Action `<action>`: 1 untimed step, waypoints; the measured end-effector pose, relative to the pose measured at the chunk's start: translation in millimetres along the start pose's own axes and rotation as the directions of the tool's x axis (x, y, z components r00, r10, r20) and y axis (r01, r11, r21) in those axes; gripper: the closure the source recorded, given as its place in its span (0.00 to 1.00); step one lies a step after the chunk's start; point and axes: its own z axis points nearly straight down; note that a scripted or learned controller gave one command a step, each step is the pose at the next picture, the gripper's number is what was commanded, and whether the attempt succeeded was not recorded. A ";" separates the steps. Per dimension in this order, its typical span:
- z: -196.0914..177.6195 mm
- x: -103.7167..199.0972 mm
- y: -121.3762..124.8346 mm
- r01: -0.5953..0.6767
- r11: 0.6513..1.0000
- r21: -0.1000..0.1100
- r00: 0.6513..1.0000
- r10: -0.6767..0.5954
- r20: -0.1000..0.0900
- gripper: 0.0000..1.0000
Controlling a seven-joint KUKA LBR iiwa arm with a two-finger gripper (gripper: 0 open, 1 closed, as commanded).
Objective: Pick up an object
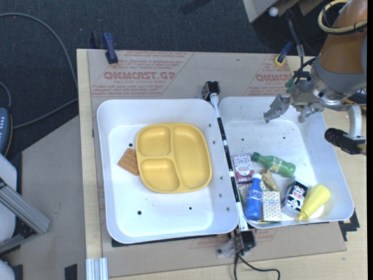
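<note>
The arm's upper part is cut off at the frame's corner. Its gripper (287,111) hangs with fingers spread and bare over the right bin (332,174), well apart from the green bottle (275,164), blue bottle (254,198) and yellow bottle (315,200) below. A brown cracker (129,161) lies half-hidden under the yellow divided plate (174,157). Cardboard (175,74) covers the bench.

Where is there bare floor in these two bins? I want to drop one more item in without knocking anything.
Right bin: the far half is bare, under the gripper. Its near end is crowded: green bottle, blue bottle, yellow bottle, small cartons. Left bin: the yellow tray and a waffle take the middle; the near strip and far-left corner are free.
</note>
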 end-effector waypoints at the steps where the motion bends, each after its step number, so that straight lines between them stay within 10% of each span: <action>1: 59.1 18.7 -34.5 -0.001 1.000 0.001 1.000 0.001 0.000 0.00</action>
